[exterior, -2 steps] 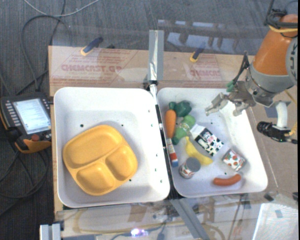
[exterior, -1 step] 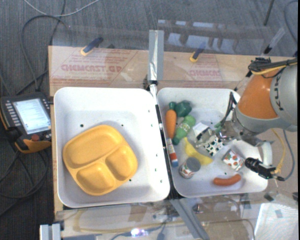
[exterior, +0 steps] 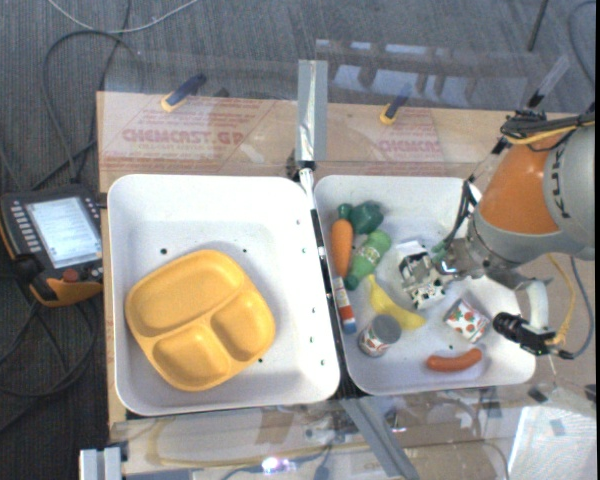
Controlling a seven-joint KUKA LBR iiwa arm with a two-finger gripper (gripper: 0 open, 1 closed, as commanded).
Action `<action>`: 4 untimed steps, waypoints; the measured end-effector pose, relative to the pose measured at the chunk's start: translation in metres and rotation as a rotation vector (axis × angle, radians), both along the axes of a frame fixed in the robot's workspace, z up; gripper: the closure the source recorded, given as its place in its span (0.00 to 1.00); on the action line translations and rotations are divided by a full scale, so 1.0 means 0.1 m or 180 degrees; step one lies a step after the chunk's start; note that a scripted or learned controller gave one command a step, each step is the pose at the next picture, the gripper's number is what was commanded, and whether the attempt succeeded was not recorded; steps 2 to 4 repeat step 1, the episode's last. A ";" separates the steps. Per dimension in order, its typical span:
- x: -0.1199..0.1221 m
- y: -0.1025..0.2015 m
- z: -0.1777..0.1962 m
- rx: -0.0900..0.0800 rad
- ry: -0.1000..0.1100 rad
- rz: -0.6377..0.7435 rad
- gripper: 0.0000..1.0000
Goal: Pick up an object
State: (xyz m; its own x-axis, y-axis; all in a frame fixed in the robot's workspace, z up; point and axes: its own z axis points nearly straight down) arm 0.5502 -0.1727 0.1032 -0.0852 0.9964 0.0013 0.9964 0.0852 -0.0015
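Camera view looks down on a wooden desk [exterior: 120, 133] sitting on grey carpet [exterior: 40, 68], with black cables [exterior: 70, 38] snaking across the floor and a teach pendant [exterior: 50, 238] lying off the desk's left side. Two white bins sit side by side. The left bin [exterior: 160, 203] has just a yellow divided tray [exterior: 200, 318] in it, tilted a bit. The right bin [exterior: 500, 373] is where the clutter is: a toy carrot [exterior: 341, 243], some green pieces [exterior: 365, 233] just beside it, a yellow banana-looking thing [exterior: 392, 306], a small grey-topped cup [exterior: 380, 334], a marker [exterior: 345, 308] along the left wall, a red sausage [exterior: 455, 360] near the front, and a little white box with red spots [exterior: 465, 321]. The arm [exterior: 525, 203] comes in from the right, and the gripper [exterior: 423, 276] is down in the middle of the right bin, near the banana. Honestly can't tell whether the fingers are spread or closed on anything from this angle.
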 end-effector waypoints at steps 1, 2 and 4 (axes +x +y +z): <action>-0.03 0.59 1.30 -0.0009 0.0003 -0.0212 1.00; -0.03 0.59 1.30 -0.0009 0.0003 -0.0212 1.00; -0.03 0.59 1.30 -0.0009 0.0003 -0.0212 1.00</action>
